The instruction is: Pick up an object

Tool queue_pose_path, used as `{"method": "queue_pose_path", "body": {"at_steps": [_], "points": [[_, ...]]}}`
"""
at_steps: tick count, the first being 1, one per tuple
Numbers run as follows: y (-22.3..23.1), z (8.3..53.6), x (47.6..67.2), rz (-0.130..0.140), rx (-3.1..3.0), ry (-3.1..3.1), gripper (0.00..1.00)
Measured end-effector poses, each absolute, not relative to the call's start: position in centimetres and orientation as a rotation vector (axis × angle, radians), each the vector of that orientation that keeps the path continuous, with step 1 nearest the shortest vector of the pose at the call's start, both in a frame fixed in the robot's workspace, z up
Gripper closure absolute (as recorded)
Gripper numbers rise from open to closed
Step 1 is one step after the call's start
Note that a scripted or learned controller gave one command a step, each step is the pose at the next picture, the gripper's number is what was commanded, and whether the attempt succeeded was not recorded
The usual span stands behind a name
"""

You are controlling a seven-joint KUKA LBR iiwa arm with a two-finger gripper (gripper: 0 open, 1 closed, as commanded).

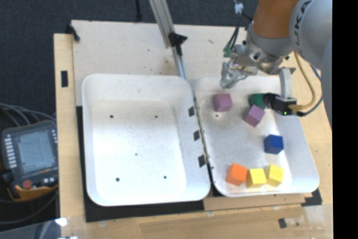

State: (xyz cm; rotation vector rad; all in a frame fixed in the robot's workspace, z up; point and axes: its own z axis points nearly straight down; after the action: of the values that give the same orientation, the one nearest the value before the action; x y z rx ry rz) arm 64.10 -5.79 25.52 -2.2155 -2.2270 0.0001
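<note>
While its grip is unreadable, the pincer (229, 82) hovers near the right bin's (302, 148) far rim.

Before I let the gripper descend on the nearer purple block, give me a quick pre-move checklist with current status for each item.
1. The two-finger gripper carries nothing: ok, nothing shows between its tips.
2. Finger opening wide enough: cannot tell from this angle.
3. Gripper lined up over the purple cube near the bin's left wall: not ok, it hangs above the bin's far edge, short of the cube.
4. Room around that cube: ok, the second purple cube lies apart from it.
5. Green block free of the arm's hardware: cannot tell, a black part covers its right side.
6. Target inside the right white bin: ok.
</note>
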Motion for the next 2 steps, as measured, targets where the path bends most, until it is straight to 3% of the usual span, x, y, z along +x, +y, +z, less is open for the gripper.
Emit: {"method": "queue_pose_path", "body": {"at_steps": [2], "points": [[4.1, 25.2, 61.1, 0.000, -2.213, -2.228, 1.00]]}}
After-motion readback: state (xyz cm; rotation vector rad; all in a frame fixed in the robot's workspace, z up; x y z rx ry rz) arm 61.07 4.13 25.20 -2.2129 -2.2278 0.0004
